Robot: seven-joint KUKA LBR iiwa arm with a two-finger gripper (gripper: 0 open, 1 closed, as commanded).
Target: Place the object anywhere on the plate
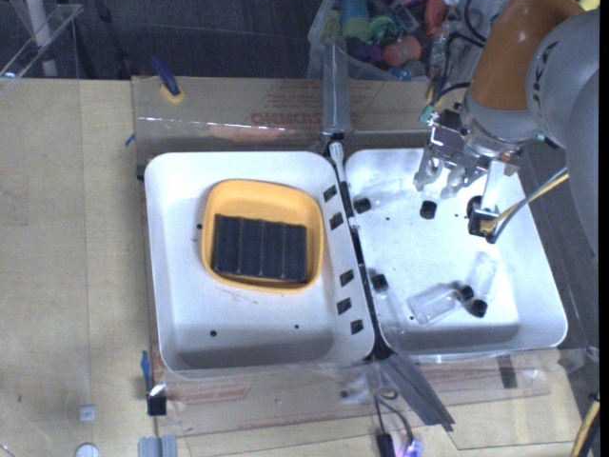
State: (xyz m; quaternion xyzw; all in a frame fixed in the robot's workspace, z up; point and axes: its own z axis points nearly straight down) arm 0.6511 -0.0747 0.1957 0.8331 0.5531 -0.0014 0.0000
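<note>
Item: small clear plastic bottles with black caps [447, 300], lying on their sides near the front of the right white bin [538, 293], well apart from the plate. Likely light, rigid and slick; judged best taken across the body, not the cap.

Destination: yellow rounded plate [214, 203] bearing a black ribbed insert [264, 248], in the left white bin [171, 255].

Two-finger gripper [447, 181]: above the right bin's rear, fingers spread, nothing between them.

Surroundings: pale wooden bench [67, 255]; clear tub of coloured toys [390, 17] behind.
</note>
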